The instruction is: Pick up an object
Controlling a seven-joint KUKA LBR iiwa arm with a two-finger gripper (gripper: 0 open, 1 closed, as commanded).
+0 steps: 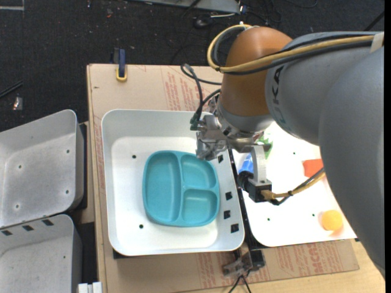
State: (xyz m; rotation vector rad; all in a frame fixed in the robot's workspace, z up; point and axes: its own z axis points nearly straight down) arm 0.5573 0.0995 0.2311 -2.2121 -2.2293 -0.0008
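A teal divided plate [181, 189] lies flat in the left white bin [122, 163]. My gripper [209, 148] hangs over the plate's upper right rim, close to the wall between the two bins. The orange wrist band and grey arm hide much of the right bin [287, 224]. In that bin I see an orange-red piece [312, 166] by the arm, a yellow-orange ball [332, 220] near the front edge, a blue item [247, 163] and a bit of green [264, 144] beside the gripper.
The bins stand on a cardboard sheet [159, 84] with a blue-and-yellow clamp [121, 65] at its far left corner. Grey trays [36, 163] lie left of the bench. A cable [293, 191] runs from a black fitting by the divider.
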